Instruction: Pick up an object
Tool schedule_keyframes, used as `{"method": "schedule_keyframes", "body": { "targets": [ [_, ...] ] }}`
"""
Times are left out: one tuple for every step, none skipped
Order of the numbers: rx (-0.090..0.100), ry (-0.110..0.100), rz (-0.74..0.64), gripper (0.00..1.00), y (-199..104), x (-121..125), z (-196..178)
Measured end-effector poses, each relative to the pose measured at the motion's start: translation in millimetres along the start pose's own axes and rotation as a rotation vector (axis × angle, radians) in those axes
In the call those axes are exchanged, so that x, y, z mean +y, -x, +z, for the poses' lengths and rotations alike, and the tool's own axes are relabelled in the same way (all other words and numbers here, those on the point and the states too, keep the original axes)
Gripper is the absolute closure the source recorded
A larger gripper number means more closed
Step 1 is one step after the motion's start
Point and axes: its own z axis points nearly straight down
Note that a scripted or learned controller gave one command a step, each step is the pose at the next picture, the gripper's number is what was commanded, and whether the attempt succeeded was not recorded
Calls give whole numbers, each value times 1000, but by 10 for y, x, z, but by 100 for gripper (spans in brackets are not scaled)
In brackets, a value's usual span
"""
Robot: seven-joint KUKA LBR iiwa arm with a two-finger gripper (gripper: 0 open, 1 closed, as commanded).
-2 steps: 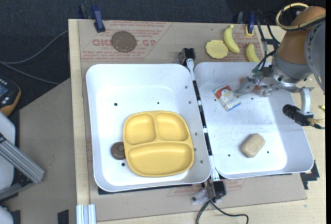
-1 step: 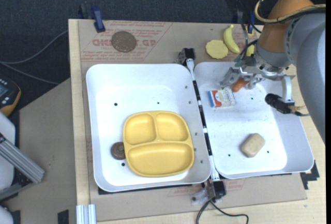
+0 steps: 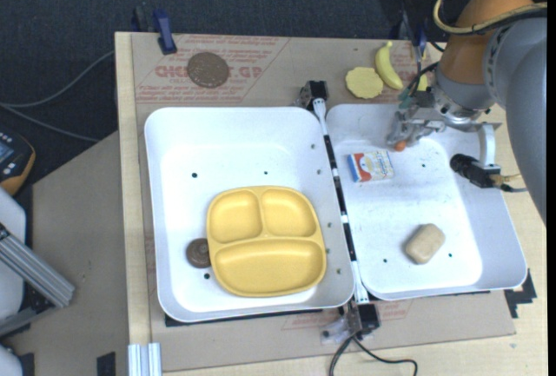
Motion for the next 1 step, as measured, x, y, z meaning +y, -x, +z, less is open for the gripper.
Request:
{"method": "schedule_keyframes", "body": {
  "targets": [
    [4, 12, -5, 100, -643, -252, -963]
  ]
}}
